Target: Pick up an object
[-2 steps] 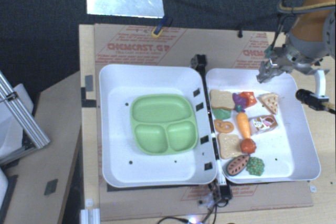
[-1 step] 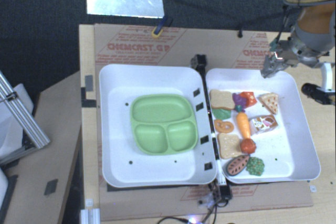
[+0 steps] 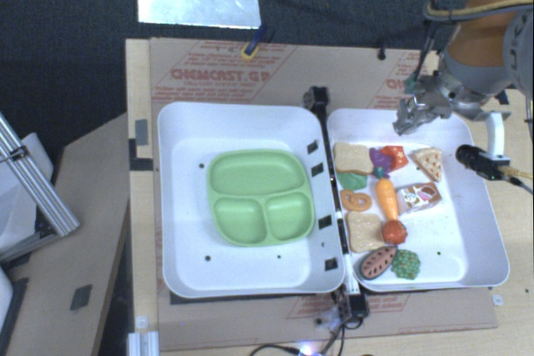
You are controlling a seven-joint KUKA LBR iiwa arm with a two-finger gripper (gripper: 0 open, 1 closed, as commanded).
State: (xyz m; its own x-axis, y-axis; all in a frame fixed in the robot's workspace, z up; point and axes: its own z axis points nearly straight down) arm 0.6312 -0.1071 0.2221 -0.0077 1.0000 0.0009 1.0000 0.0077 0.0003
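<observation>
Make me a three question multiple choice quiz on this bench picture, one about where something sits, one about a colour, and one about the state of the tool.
1. Where does the divided tray lie?
A. In the left bin
B. In the right bin
C. On the cardboard outside both bins

2. What colour is that tray?
A. Red
B. Blue
C. Light green

3. How does the tool stand at this moment?
A. Gripping the carrot
B. Above the far edge of the right bin, with nothing seen between its fingers
C. Resting inside the tray

Answers:
1. A, since the tray fills the middle of the left bin, while the toy food lies in the right bin.
2. C, its three compartments are all pale green.
3. B, the carrot lies apart from the tool, among the other food.
</observation>
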